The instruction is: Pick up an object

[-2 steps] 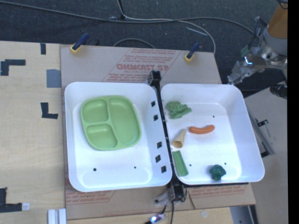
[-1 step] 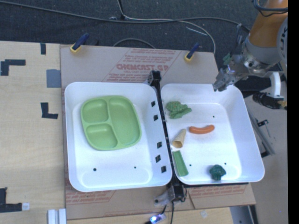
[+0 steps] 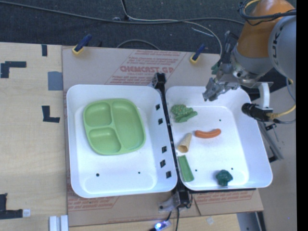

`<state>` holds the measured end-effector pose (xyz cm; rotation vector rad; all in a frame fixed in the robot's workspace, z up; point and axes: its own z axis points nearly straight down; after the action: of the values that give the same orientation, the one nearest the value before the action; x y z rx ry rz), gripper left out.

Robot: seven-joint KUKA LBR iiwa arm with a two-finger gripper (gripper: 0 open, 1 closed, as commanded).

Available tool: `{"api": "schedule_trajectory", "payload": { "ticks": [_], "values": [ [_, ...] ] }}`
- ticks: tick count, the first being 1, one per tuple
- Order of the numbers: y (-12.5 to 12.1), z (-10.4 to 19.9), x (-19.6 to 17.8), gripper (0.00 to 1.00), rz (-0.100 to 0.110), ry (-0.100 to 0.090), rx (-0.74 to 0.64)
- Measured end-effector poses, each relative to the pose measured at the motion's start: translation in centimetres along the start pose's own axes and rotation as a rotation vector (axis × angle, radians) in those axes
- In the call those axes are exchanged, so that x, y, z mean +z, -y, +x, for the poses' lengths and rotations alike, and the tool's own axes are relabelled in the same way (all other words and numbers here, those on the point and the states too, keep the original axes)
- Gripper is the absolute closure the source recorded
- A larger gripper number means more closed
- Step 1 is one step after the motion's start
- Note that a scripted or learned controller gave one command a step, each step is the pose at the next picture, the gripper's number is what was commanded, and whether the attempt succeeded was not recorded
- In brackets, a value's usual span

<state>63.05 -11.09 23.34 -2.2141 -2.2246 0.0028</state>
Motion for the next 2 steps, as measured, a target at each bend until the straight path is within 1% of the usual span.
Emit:
{"api": "schedule_trajectory", "payload": {
  "ticks": [1, 2],
  "values": [
    [1.3, 4.8, 0.1, 1.00, 0.000, 0.000, -0.001],
    [4.8, 10.0, 0.5, 1.00, 0.001, -0.001, -0.001]
  ]
}}
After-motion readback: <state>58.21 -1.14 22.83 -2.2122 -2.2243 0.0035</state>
